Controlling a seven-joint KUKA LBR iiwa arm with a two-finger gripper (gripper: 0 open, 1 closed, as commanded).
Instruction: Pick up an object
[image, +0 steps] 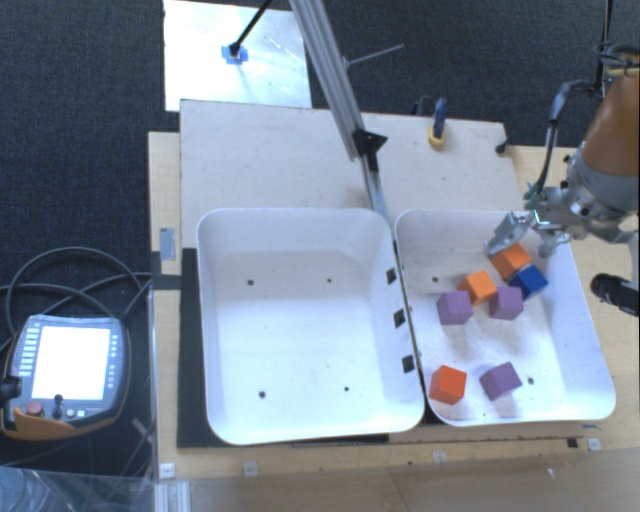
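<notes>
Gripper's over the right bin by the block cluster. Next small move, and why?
Probably lower a little onto the orange block right under the gripper. That block sits at the far edge of the right bin, touching a blue block, so the descent should favour the side away from blue. Nothing is visibly gripped.

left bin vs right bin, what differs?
The left bin has bare floor with a few dark dots, while the right bin holds coloured cubes: orange, purple, blue. The hand hangs over the right bin's far side, not the left bin. The left bin looks wider than the right bin. Both are shallow and white.
</notes>
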